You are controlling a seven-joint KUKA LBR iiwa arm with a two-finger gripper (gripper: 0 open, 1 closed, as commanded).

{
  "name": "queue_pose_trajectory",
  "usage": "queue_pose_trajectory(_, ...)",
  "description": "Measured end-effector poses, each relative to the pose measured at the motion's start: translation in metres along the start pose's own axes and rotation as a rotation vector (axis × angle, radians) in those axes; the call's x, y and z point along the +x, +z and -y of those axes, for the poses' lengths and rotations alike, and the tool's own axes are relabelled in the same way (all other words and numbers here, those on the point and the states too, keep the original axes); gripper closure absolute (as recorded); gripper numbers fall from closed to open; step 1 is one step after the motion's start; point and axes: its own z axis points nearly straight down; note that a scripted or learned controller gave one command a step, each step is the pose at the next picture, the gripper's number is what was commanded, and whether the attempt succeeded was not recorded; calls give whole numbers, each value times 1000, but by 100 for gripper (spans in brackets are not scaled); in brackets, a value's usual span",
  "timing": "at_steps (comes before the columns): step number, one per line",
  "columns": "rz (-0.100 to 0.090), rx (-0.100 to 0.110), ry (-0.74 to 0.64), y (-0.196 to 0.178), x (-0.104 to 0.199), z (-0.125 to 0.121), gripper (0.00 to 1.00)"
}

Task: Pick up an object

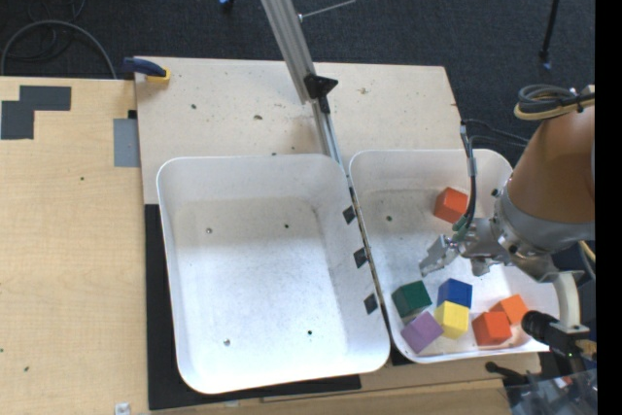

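The right bin (408,172) holds several blocks. An orange block (450,205) lies apart near the bin's middle right. At the front sit a green block (411,297), a blue block (455,293), a yellow block (452,318), a purple block (422,331) and two orange-red blocks (493,327) (513,309). My gripper (449,250) hangs over the right bin between the lone orange block and the front cluster, just above the blue block. No block shows between its fingers. The orange-banded arm (554,175) covers the bin's right side.
The left bin (185,185) lies beside the right one, split off by a divider with black clips (358,258). A slanted aluminium bar (287,24) rises from the bins' back edge. A wooden bench top (58,248) spreads to the left.
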Motion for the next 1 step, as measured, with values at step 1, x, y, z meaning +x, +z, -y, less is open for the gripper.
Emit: queue_pose_trajectory(1,2,1,-4,16,-13,-15,0)
